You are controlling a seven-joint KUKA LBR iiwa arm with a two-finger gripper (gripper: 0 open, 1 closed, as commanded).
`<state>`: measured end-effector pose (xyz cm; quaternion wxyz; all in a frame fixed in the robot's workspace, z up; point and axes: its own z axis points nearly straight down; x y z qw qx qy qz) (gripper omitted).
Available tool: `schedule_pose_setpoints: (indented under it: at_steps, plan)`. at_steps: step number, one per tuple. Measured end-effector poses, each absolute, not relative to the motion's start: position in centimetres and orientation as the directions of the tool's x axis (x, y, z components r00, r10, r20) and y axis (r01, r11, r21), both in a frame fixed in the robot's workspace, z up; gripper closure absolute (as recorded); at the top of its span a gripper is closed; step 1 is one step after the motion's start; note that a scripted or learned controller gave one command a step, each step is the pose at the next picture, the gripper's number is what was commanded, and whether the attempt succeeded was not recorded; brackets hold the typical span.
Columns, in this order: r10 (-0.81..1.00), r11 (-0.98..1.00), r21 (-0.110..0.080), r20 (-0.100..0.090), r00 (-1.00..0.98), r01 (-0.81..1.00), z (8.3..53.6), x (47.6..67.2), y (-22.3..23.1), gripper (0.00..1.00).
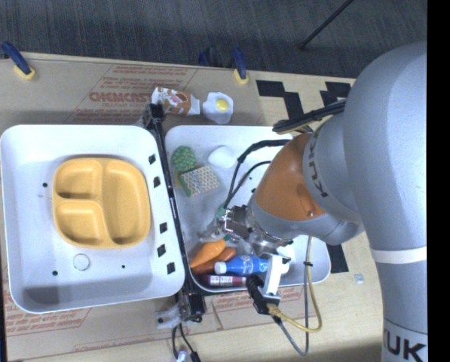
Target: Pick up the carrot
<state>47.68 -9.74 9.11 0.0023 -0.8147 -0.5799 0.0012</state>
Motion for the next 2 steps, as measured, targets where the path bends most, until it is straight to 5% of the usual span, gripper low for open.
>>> schedule_pose_setpoints:
  at_steps: [1, 2]
  plan:
    - [0.945, -0.327, -0.005, 0.001, 0.327, 0.945, 9.11, 47.68, -9.73, 0.0]
    - [0.682, -0.731, 0.0, 0.002, 0.731, 0.682, 9.19, 47.74, -9.84, 0.0]
